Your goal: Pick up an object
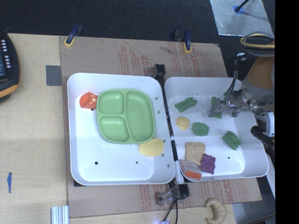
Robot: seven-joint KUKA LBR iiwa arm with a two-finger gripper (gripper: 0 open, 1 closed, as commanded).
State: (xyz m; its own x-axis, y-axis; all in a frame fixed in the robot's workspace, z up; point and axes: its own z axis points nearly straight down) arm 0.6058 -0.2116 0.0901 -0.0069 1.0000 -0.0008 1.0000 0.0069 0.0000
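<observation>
Camera view: end effector (218,109) touches green toy (215,107) (right bin (252,169)).

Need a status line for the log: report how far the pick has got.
Done: the gripper is down in the right bin, at a green piece near its back edge.
In hand: nothing visibly lifted; whether the piece is gripped cannot be told.
Left: securing and raising an object. The other pieces lie loose in the bin.

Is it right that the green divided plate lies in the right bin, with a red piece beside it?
Not quite. The camera view shows the green divided plate in the left bin, not the right one. The red piece is indeed beside it, at its upper left corner.
</observation>
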